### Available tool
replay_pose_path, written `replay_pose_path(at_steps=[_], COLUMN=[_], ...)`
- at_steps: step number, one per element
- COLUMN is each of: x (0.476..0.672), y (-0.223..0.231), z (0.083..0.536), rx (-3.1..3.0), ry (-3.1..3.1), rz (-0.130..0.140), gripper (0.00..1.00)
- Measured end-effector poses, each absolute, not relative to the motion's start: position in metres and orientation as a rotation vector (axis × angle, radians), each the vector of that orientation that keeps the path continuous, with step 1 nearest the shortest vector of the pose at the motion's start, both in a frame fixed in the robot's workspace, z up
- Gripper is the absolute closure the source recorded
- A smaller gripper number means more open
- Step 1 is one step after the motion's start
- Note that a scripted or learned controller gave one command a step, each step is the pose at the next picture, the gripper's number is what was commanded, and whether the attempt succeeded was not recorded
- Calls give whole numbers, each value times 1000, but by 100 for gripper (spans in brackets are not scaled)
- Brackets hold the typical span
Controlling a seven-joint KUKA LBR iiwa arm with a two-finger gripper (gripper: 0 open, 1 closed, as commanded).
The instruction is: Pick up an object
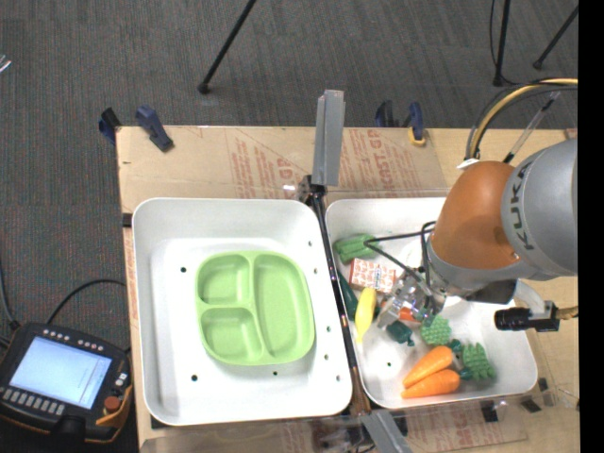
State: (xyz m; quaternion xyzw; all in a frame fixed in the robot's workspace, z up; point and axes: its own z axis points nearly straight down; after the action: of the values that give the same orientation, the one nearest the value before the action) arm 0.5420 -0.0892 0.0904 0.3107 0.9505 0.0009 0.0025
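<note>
Grey-orange arm reaching from 3 o'clock, tool low in right bin among toy carrots, banana, grip state unclear, green divided plate in left bin.

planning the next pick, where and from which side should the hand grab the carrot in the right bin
Grip the carrot across its thick orange middle, coming from straight above. It lies flat and slanted near the right bin's front, with a second carrot close below, so close the fingers across its width.
</note>
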Motion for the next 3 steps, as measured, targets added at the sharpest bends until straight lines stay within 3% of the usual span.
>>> replay_pose_path(at_steps=[1, 2, 3], x=[540, 499, 478], y=[-89, -83, -93], z=[88, 86, 86], rx=[973, 1189, 1112], ry=[2988, 2912, 2942], rz=[1, -1, -1], gripper=[0, 0, 0])
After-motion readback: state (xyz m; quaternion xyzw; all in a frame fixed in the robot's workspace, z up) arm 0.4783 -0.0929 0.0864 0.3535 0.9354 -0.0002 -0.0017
